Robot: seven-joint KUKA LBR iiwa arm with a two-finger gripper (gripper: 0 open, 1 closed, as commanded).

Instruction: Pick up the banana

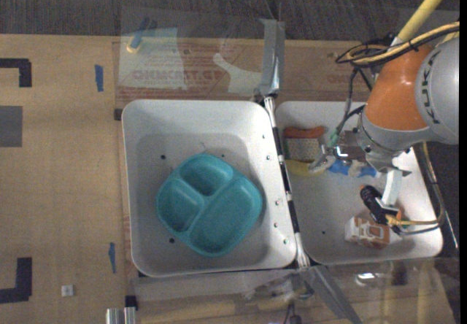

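The banana (296, 166) lies in the right bin (328, 246), close to that bin's left wall, and just a short yellow strip of it shows. My gripper (322, 161) reaches down from the right and sits over the banana's right end, hiding that part. Whether it has hold of the banana cannot be seen from this slant. The grey arm with its orange band covers the bin's upper right.
A tan block (303, 147) and an orange-red item (304, 130) lie just behind the banana. A small blue object (339, 168) sits right of the gripper. The left bin (146, 133) holds a teal divided plate (210, 203).
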